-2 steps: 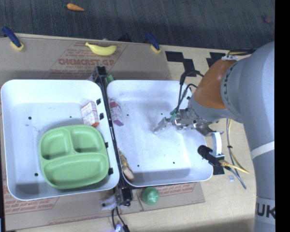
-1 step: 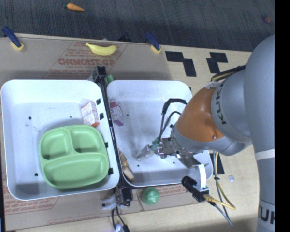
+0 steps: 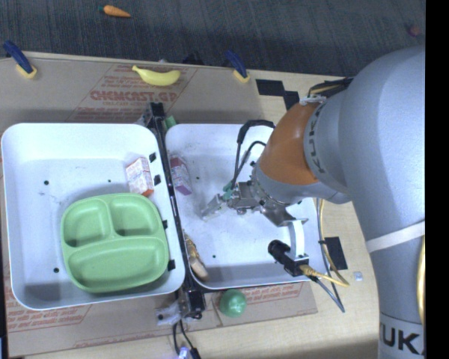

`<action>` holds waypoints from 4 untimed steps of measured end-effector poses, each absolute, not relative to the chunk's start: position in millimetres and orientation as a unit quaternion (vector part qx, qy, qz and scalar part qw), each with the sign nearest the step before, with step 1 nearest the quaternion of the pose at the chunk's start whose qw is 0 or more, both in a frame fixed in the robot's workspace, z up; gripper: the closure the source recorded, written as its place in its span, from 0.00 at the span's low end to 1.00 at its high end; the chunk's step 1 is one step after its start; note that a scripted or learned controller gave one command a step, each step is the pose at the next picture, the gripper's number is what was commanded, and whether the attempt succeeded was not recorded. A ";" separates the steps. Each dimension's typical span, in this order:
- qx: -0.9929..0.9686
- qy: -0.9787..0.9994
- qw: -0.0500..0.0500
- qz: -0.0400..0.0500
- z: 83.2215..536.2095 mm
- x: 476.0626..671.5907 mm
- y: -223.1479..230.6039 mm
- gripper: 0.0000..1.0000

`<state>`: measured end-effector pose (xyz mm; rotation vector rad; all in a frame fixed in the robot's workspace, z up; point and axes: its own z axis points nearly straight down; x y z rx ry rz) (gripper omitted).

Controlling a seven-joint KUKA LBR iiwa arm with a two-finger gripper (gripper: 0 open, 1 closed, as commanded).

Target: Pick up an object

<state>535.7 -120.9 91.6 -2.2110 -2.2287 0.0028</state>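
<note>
My gripper [image 3: 212, 209] reaches in from the right and hangs low over the middle of the right bin [image 3: 209, 137], pointing left. Nothing shows in it. A small pink and purple packet [image 3: 179, 175] lies by that bin's left wall, a little up and to the left of the gripper. A tan object [image 3: 194, 258] rests in the bin's lower left corner. In the left bin [image 3: 30, 148] a red and white carton [image 3: 139, 175] lies just above a green divided tray [image 3: 116, 239].
A yellow banana [image 3: 157, 74] lies on the cardboard behind the bins. A green ball [image 3: 232, 302] sits in front of the right bin. Blue clamps [image 3: 20, 58] hold the cardboard's back edge. The arm's grey body [image 3: 374, 148] covers the bench's right side.
</note>
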 end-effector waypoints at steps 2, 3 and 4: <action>-0.706 -0.708 0.000 0.000 176.5 487.0 -176.7 1.00; -0.706 -0.709 0.000 0.000 176.0 487.0 -175.9 0.00; -0.705 -0.709 0.001 0.000 121.1 556.8 -210.4 0.00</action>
